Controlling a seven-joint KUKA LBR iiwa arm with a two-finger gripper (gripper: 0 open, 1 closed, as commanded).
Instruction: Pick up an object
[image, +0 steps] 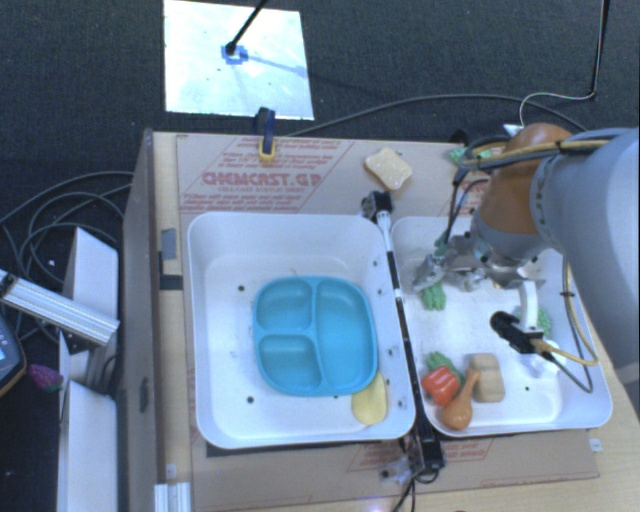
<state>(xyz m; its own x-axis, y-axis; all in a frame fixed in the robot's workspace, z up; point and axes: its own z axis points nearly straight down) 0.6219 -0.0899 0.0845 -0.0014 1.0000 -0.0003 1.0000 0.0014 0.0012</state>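
In the camera view, the arm (560, 200) reaches in from the right over the right bin (585, 405), and the hand (447, 268) sits low at that bin's upper left, close to a small green piece (432, 296) just below it. The step in hand appears to be the approach to a grasp; nothing is visibly between the fingers, and whether the hand is released or clenched cannot be told. The next move likely calls for a short descent centred on the chosen item, then a firm closure before lifting. The right bin also holds a red and green pepper (439, 379), an orange pear-shaped piece (459, 405) and a tan block (487, 377) near its front. The left bin (225, 240) holds a blue divided plate (313, 334) and a yellow piece (370, 404) at the plate's front right edge. A tan sponge-like item (388, 168) lies on the bench (290, 175) behind the bins.
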